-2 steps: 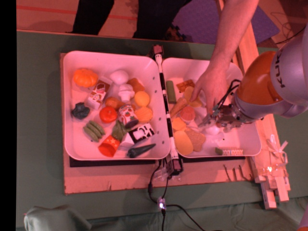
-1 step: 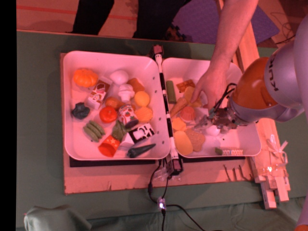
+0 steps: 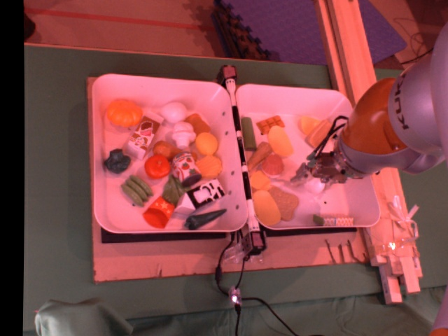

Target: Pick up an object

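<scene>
Candidate objects for picking lie in both white bins. In the right bin (image 3: 364, 200) a yellow piece (image 3: 281, 141), a reddish round piece (image 3: 273, 164), a brown cracker-like slab (image 3: 285, 201), a yellow oval (image 3: 266, 207) and a waffle-patterned brown square (image 3: 270, 124) sit toward the bin's left half, with a small green-and-white bar (image 3: 333, 221) near the front wall. The pincer (image 3: 308, 173) hangs low over the middle of this bin, just right of the reddish piece, above a small white object (image 3: 315, 185); whether its fingers are spread or closed cannot be told, and nothing is visibly held between them. The arm (image 3: 413, 121) enters from the right, its orange band (image 3: 372, 130) directly behind the wrist, the grey link rising toward the upper right corner. The left bin (image 3: 99, 145) is more crowded: an orange pumpkin-like piece (image 3: 124, 113), two white mushroom shapes (image 3: 178, 121), a tomato-like piece (image 3: 157, 166), green pea pods (image 3: 136, 190), a dark green pepper (image 3: 205, 219) and small cartons (image 3: 140, 137). A black strip (image 3: 238, 152) runs between the bins. Both bins rest on a pale board (image 3: 161, 257) on the green table (image 3: 56, 187); a wooden beam (image 3: 350, 47) crosses diagonally at right, cables (image 3: 234, 285) trail forward, and purple foam mats (image 3: 280, 12) cover the floor behind.
</scene>
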Controlling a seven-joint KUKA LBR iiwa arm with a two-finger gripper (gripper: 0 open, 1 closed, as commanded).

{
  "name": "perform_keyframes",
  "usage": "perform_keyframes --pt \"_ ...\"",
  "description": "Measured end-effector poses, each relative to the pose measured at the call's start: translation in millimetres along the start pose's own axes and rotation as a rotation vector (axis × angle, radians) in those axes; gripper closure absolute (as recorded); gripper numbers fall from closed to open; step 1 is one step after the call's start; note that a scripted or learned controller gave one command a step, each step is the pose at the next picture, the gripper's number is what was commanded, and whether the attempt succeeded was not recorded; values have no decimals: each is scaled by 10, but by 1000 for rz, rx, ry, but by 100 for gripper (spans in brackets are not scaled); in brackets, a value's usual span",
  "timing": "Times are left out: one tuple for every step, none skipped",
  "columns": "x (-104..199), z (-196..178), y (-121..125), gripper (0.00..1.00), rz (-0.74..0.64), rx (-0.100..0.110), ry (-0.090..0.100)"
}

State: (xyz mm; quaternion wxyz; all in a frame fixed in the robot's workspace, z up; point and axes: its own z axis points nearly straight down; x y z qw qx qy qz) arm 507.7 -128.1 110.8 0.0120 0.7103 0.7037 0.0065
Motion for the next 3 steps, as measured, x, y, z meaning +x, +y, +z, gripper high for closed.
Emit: perform_keyframes --pt "-64 -524 120 100 -7 18 4" --pt "-156 -1154 143 100 -6 14 3" --pt "-198 -1679 78 100 -6 15 3"
